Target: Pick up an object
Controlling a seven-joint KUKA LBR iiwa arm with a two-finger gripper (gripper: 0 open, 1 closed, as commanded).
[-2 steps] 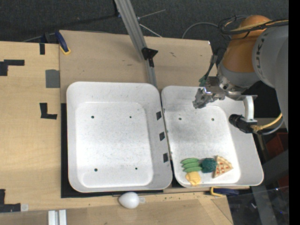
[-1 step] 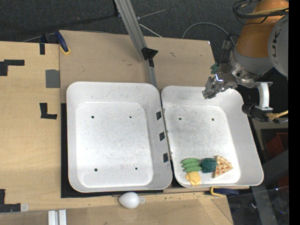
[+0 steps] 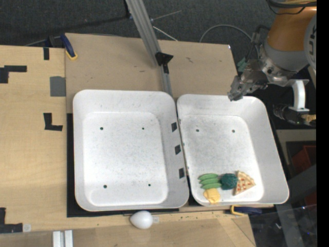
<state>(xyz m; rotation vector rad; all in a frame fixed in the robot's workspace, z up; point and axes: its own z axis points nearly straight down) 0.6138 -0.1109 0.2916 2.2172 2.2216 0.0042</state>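
At the bottom edge of the frame a white egg (image 3: pixel 141 219) lies on the bench outside the bins, beyond it green pods (image 3: pixel 208 179), a broccoli piece (image 3: pixel 228 179), a yellow piece (image 3: pixel 212 194) and a pizza slice (image 3: pixel 243 182) cluster in the lower right corner of the right bin (image 3: pixel 257 138), and at upper right the gripper (image 3: pixel 237 93) hangs over that bin's far rim, its grip state indeterminable.

Open right bin (image 3: pixel 221 138), toys (image 3: pixel 226 181) cornered

Arm (image 3: pixel 293 30) cropped at top-right; claw (image 3: pixel 235 94) fingers indistinct.

Even overhead light, soft shadows, mild glare on white bins (image 3: pixel 123 102).
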